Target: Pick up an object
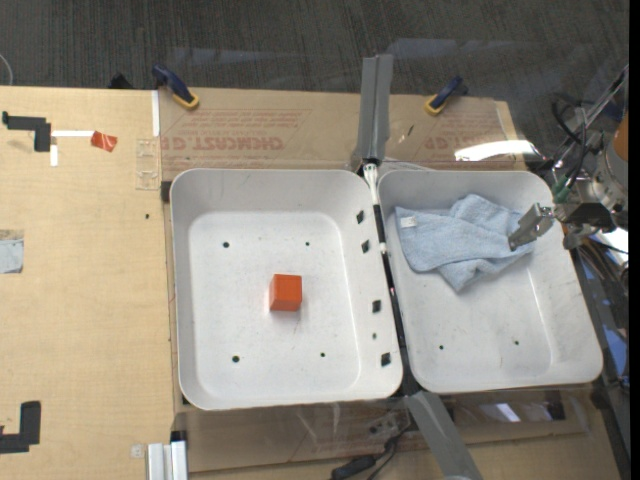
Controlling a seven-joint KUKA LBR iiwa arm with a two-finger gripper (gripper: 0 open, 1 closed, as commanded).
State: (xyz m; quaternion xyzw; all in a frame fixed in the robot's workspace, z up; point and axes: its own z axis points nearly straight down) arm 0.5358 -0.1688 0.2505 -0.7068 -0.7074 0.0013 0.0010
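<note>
An orange-red cube (286, 293) lies near the middle of the left white bin (200, 368). A crumpled light blue cloth (455, 236) lies in the upper part of the right white bin (560, 358). My gripper (547, 234) reaches in over the right bin's right rim and hangs by the cloth's right end. It is open, with nothing between its fingers. One metal finger (526, 227) points down-left and ends right at the cloth's edge.
A grey divider bar (375, 108) runs between the two bins at the back. Two clamps (176, 86) (444, 95) hold the cardboard sheet behind the bins. Cables and arm parts crowd the right edge (600, 138).
</note>
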